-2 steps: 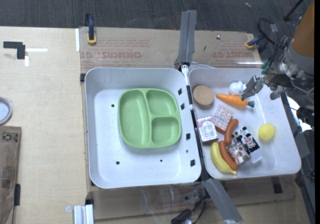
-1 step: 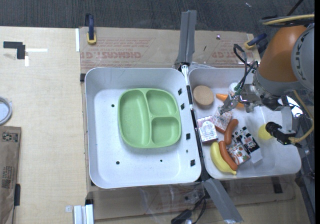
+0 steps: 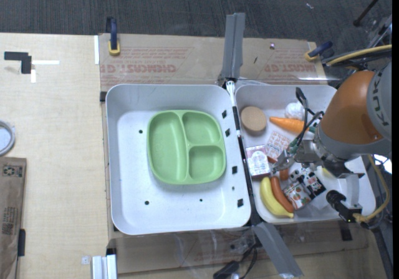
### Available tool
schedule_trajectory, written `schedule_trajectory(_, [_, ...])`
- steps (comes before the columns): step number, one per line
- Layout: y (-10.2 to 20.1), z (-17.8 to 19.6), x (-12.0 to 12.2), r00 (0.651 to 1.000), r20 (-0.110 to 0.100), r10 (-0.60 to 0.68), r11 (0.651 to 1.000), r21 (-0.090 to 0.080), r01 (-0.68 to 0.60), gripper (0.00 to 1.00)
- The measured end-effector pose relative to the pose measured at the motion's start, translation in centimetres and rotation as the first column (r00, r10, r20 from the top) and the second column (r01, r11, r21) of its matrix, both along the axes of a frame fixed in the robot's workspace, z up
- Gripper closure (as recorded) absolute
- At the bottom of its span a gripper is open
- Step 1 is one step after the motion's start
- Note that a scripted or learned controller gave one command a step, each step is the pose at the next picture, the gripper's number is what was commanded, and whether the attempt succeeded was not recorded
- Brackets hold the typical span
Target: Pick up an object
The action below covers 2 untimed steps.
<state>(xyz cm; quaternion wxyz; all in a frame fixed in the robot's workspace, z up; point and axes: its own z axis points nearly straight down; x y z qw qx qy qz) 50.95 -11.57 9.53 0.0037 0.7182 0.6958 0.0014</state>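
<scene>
Even, bright overhead light — soft shadows; mild glare on white bins (image 3: 118, 146); sharp focus.

**Two white bins share a pale wooden bench**

A light wood bench (image 3: 50, 146) carries two shallow white bins side by side: the left bin (image 3: 124, 209), larger in view, and the right bin (image 3: 249, 93), touching along a shared edge. A brown cardboard sheet (image 3: 168, 62) with red lettering lies under their far side, held by a yellow-tipped clamp (image 3: 112, 37). At the bench's left edge sit a tape roll (image 3: 5, 139) and a brown paper bag (image 3: 11, 215).
</scene>
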Motion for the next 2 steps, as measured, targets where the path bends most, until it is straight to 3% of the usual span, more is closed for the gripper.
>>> schedule_trajectory(1, [1.15,-0.04,7.27,1.000,0.001,0.008,1.000,-0.008,-0.008,0.00])
schedule_trajectory(2, [1.05,0.81,7.22,1.000,-0.001,0.004,1.000,-0.007,-0.004,1.00])
